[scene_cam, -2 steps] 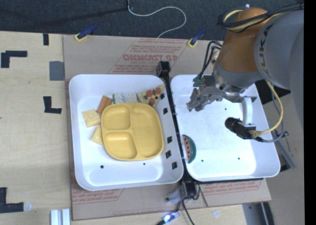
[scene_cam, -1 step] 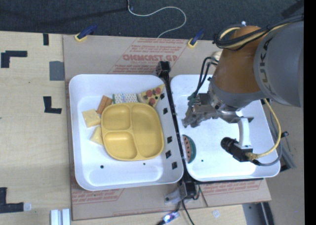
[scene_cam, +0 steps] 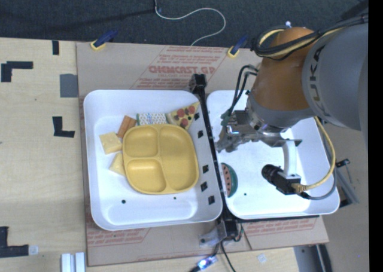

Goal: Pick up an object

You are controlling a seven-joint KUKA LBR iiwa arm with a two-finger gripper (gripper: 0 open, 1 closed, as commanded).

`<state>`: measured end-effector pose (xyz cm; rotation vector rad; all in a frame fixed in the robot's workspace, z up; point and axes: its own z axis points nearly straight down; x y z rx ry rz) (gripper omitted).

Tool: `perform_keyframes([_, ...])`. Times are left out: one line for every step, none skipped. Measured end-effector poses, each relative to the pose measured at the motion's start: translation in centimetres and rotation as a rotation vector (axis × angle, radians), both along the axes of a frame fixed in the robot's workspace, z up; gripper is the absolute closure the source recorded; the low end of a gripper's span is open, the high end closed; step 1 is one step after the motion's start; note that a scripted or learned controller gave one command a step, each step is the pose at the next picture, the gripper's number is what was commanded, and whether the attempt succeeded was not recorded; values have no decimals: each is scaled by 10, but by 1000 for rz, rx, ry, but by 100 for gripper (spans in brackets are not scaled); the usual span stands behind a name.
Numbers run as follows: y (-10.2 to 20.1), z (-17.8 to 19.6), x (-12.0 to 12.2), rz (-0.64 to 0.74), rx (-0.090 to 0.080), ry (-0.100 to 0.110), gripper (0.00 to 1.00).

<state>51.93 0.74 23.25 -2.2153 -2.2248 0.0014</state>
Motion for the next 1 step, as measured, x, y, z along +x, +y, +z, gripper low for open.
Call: perform_keyframes([-1, 0, -4, -2, 0, 1, 100])
